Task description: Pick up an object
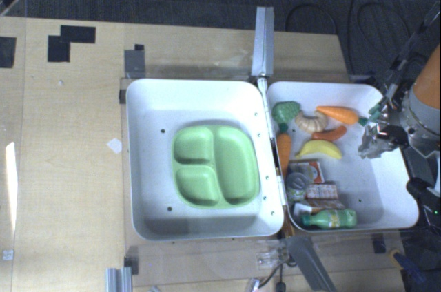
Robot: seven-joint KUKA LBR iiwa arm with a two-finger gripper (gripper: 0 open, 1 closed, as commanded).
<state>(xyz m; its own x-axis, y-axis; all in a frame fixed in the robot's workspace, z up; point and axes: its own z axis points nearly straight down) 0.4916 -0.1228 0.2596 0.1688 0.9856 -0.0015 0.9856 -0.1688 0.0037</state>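
Fingers (367, 148) hang over the right bin (386, 204), near its right wall, above bare white floor. At this size I cannot tell whether they are spread or closed, and nothing shows between them.

The nearest thing to them is a yellow banana (322, 149), lying flat just off their tips toward the view's left, apart from them. A red pepper (329, 133) lies just beyond the banana, and an orange carrot (337, 115) lies further up, level with the wrist. Past these, a tan lump (310, 122) sits against a green broccoli (286, 110) in the bin's far left corner. A second carrot (283, 149) lies along the left wall.

Toward the near side from the fingers, things crowd together: a red and white packet (308, 171), a grey can (298, 181), a brown bar (322, 193) and a green bottle (331, 218) on its side by the near wall.

Well away, the left bin (148, 146) holds a green divided plate (215, 164). Both bins rest on the tabletop (62, 167).
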